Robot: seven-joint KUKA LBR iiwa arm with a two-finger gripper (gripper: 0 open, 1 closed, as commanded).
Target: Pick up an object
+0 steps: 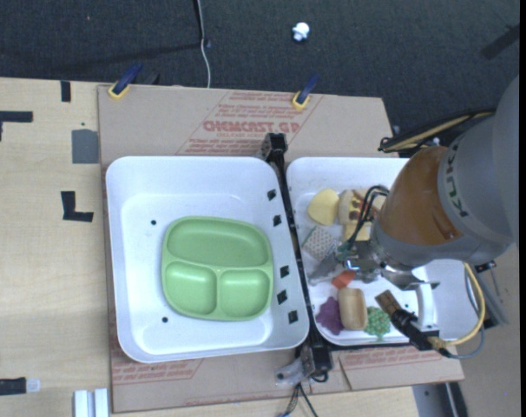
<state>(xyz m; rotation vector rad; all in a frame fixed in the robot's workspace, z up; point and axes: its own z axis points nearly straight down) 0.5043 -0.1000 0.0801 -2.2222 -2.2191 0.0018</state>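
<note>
The right bin point(308, 174) holds several small toy items: a yellow lemon-like piece point(324, 207), a grey meshed piece point(319, 243), a small orange-red piece point(343, 280), a tan bread-like piece point(352, 307), a purple grape bunch point(329, 316) and a green leafy piece point(378, 321). My gripper point(354, 263) hangs low in this bin, just above the orange-red piece and right of the grey piece. The arm's orange band point(419, 200) and grey wrist hide much of the bin's right half.
The left bin point(128, 233) holds a green divided plate point(217, 268). A black clip divider point(285, 233) runs between the bins. Both bins rest on cardboard point(237, 124) on a wooden bench, with cables near the right bin's front corner.
</note>
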